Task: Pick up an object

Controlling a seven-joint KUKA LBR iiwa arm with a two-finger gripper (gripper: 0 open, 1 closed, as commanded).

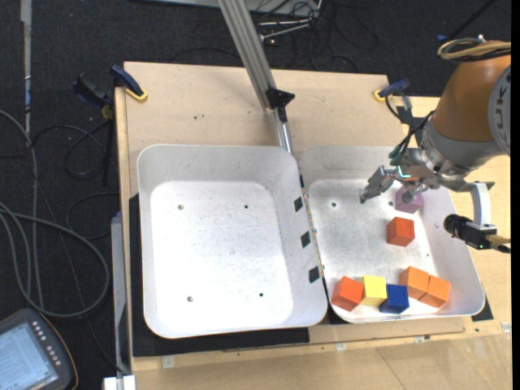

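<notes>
My gripper (393, 188) hovers over the back of the right bin (327, 218), its two fingers spread open with nothing visibly between them. A pale purple block (409, 202) lies just under and beside the right finger. An orange-red cube (400, 231) sits a little nearer the front. Along the bin's front wall sits a row of blocks: an orange one (349, 292), a yellow one (374, 288), a blue one (396, 298) and two more orange ones (417, 280) (437, 290).
The left bin (154, 218) lies beside the right one, with black clips on the shared rim. A slanted metal pole (248, 43) rises from the back of the bench. Clamps sit at the bench's back corners.
</notes>
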